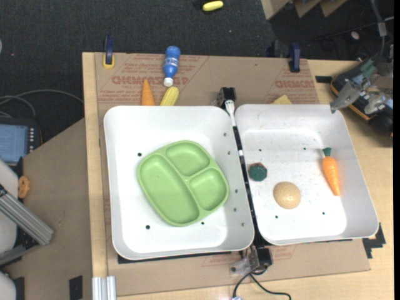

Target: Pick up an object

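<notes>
Candidates lie loose and well apart in the right shallow white bin [310,129], likely easing a grasp: orange toy carrot [331,174] nearest the fingers [342,97], tan round ball [287,195] and dark-green lump [257,172] farther. Whether the fingers are released or clenched, cannot tell.

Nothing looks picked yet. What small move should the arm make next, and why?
Probably reach in over the right bin and line up above the carrot. It lies nearest the right side, where the arm comes in, apart from the tan ball and the dark green piece, so the approach looks unobstructed.
</notes>
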Tool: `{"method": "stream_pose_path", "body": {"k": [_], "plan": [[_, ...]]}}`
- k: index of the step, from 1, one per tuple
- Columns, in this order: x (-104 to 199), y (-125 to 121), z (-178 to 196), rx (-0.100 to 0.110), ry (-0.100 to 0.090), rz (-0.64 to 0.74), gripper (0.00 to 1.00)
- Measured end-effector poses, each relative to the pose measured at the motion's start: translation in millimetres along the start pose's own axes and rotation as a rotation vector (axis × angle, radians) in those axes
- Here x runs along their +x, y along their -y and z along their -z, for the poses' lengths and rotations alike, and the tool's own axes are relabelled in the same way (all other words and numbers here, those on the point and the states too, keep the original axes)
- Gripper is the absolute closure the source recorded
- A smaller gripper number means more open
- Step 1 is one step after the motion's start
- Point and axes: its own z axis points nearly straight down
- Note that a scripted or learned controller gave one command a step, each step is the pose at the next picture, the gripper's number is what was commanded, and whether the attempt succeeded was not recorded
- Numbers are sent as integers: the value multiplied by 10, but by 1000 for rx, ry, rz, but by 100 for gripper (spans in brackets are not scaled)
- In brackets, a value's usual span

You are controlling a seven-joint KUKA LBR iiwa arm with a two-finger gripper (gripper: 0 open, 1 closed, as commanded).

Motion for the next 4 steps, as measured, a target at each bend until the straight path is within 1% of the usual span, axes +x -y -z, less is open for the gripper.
{"method": "stream_pose_path", "body": {"k": [1,2,3,4], "plan": [[-91,538,-1384,16,-5,-4,0],[-72,958,-1978,2,-12,4,0],[-109,951,-1860,-2,-2,1,100],[660,436,-1969,-5,0,8,100]]}}
